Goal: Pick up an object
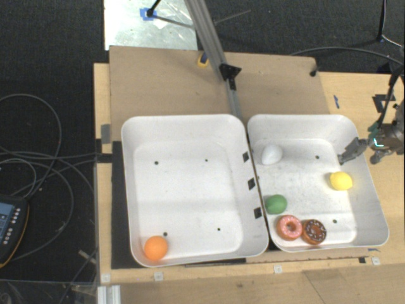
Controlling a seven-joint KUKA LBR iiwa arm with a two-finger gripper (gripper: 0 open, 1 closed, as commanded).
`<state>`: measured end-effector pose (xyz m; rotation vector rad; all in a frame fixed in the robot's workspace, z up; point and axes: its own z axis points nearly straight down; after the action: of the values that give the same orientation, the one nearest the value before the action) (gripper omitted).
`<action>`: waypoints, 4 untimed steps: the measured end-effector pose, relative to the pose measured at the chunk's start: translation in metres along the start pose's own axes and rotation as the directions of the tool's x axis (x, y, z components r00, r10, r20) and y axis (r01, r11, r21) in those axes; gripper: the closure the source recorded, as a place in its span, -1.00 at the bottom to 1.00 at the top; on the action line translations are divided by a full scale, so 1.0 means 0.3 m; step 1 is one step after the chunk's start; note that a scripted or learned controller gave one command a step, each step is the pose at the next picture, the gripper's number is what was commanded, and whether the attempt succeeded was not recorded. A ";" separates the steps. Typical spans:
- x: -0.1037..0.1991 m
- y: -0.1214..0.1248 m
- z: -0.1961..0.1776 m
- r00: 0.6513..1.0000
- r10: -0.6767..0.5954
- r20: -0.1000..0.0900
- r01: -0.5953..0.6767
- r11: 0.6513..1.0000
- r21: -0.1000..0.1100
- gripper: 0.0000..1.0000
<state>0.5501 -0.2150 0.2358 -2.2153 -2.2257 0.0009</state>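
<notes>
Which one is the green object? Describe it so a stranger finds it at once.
Start at the right bin. Along its left wall, just above the pink doughnut, lies the green object. It is the lone green thing there, small and rounded, unlike the ringed doughnuts.

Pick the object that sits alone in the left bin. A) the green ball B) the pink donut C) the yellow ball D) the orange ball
D: the orange ball lies by itself in the near corner of the left bin, while the other toys are all in the right bin.
</notes>
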 end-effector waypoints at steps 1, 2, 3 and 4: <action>0.000 0.003 -0.006 1.000 -0.001 0.001 0.001 1.000 -0.003 -1.00; 0.011 0.017 0.137 1.000 0.000 0.000 0.000 1.000 0.001 -1.00; 0.022 0.040 0.336 1.000 0.001 -0.001 -0.001 1.000 0.002 -1.00; 0.023 0.040 0.492 1.000 0.003 0.000 -0.003 1.000 0.001 -1.00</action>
<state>0.5618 -0.2079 0.0883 -2.2182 -2.2217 0.0016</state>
